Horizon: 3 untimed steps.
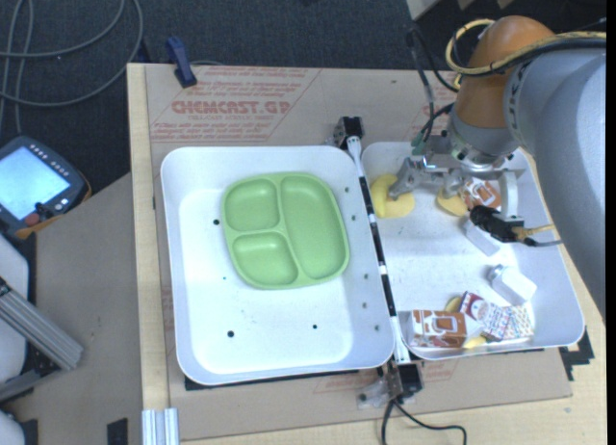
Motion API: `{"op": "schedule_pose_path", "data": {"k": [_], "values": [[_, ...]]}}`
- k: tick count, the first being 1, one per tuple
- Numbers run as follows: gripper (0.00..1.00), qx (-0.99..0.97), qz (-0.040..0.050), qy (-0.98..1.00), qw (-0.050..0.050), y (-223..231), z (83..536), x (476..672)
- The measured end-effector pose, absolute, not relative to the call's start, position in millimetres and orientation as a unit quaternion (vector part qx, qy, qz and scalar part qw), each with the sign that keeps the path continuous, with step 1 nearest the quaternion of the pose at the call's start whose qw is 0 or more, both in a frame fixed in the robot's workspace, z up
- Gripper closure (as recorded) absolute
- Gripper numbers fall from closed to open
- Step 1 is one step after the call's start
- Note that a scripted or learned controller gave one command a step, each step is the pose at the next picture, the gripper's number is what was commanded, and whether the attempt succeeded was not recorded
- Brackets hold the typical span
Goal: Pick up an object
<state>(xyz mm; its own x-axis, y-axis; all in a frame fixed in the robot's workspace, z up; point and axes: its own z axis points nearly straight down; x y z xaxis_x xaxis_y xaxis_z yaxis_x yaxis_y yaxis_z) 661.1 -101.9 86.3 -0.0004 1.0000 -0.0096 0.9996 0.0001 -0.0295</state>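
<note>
Printed snack packets [467,322] lie at the near edge of the right bin [423,241], with a small white block [511,282] just beyond them. Farther back, the gripper [438,175] hangs low between two yellow pieces [392,197], its grip unclear. A green divided tray [285,229] sits in the left bin [192,270].

The arm [563,116] fills the upper right of the frame as a broad, smooth, light grey shell with rounded edges. Above the wrist sits a glossy orange band [496,67], domed and catching a pale highlight. A thin yellow cable [460,45] loops beside the orange part, with darker cables running next to it. Below the band a grey ringed collar leads to the hand [448,175], a metal-grey assembly with angular struts and small dark fittings.
</note>
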Motion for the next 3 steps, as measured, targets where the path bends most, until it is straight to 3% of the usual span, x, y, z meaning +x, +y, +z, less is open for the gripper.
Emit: {"op": "schedule_pose_path", "data": {"k": [3], "values": [[0.00,-0.707,0.0123,-0.707,0.008,-104.3,85.7,661.2]]}}
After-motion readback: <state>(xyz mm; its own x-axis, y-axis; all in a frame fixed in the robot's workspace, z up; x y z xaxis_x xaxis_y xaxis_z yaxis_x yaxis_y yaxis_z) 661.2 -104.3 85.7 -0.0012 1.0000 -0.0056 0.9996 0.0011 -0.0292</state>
